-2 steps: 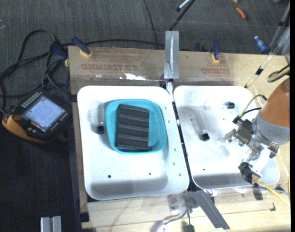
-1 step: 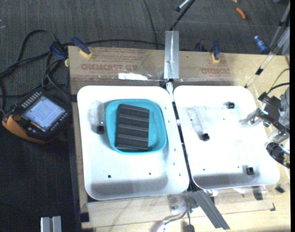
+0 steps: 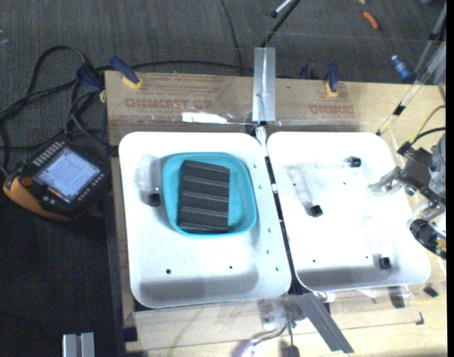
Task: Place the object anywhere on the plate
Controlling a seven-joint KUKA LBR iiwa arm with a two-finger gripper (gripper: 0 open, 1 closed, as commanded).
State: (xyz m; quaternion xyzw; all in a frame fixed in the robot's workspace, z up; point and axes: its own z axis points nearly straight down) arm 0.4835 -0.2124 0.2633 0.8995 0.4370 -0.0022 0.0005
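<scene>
Turquoise is the colour to look for first: the plate (image 3: pixel 244 199) sits in the left bin (image 3: pixel 137 274), a little above the middle of the frame's left half, and a dark ribbed block (image 3: pixel 205 195) lies flat on it, well inside the raised rim with a band of blue showing on every side. You can judge that this block is the object meant, and that it rests squarely on the plate with nothing propping or tilting it, so the placing looks done as things lie. It sits near the plate's centre, which is the safest spot, since a thing set at the rim could slide off into the bin. The gripper (image 3: pixel 400 175) is far off at the right edge of the frame, over the outer rim of the right bin (image 3: pixel 338 266), and you will see nothing between its tips; whether the jaws are spread or closed you cannot tell from this view, as the parts there are small and muddled with cables. Being so far aside, the arm leaves the plate plainly visible. A few small dark bits (image 3: pixel 314 211) lie scattered in the right bin, apart from the task's thing.
</scene>
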